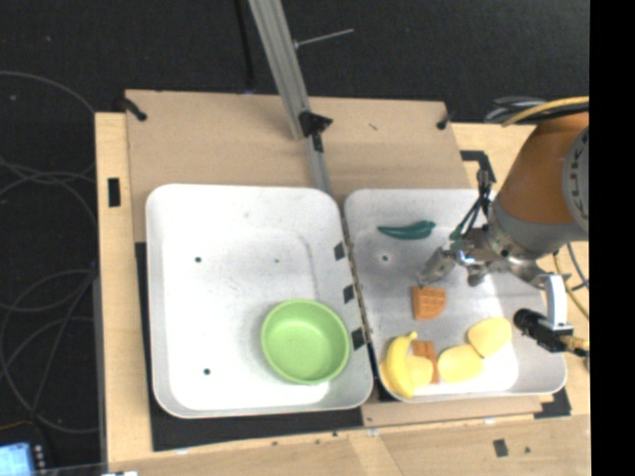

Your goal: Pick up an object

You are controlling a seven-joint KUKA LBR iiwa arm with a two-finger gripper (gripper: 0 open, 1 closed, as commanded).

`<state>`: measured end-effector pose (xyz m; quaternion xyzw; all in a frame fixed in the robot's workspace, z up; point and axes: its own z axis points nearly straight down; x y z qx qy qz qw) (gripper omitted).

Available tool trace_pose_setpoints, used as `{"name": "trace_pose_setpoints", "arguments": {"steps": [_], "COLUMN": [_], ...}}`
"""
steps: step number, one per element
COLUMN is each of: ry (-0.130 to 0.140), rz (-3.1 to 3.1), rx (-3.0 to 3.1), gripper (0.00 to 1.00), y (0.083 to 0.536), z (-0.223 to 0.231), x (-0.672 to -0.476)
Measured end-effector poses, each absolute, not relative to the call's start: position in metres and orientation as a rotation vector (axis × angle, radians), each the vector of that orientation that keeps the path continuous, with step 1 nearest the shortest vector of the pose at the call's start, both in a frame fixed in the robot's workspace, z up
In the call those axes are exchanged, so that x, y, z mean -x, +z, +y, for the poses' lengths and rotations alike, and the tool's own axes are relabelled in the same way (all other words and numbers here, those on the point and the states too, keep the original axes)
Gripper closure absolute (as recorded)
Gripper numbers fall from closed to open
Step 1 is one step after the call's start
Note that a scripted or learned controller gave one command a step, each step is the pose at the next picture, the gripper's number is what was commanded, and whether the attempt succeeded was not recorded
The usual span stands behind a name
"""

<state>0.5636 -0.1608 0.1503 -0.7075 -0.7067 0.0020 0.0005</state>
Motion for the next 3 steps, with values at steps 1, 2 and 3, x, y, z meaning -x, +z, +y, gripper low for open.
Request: {"name": "trace_pose_setpoints", "arguments": {"steps": [1, 2, 3], "ry": [-0.004, -0.006, -0.002], "rz": [-2.219, -2.229, -2.225], "rx": [2.23, 2.222, 2.22], "gripper": [1.0, 1.0, 1.0], "y": [0.164, 0.208, 0.203], "z": [-0.161, -0.163, -0.163], "x": [-0.566, -0.57, -0.57]}}
